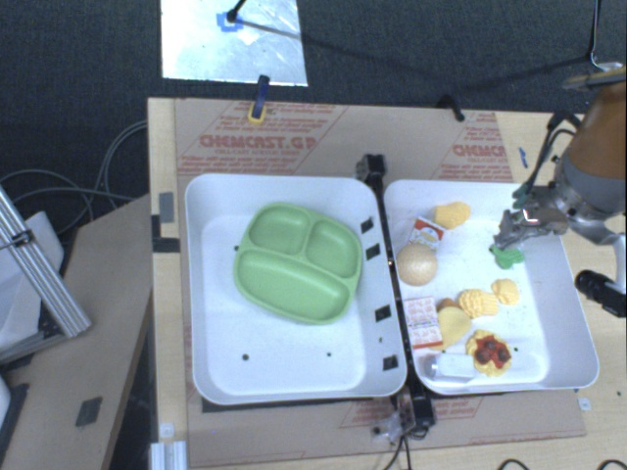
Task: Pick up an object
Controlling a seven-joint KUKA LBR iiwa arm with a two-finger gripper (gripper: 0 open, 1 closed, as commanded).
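A small green piece lies in the right bin, near its far right side, and the gripper is set directly over it, touching or nearly so. Whether the piece is between the fingers cannot be told, nor whether they are spread or closed; the wrist hides them from above.

A miss is judged the main risk. The piece is small and low, so it could be pushed aside or pinched at an edge and squirted out when the fingers close. If it is caught only by a corner, it could be dropped on the lift.

Just below it, a small yellow piece and a ribbed yellow one lie near enough to be nudged by a drifting descent. Further left in the same bin are found a beige ball, a red-and-white packet and a yellow lump; these are well apart from the gripper and unlikely to be disturbed. In the left bin a green tray is seen, clear of the work.
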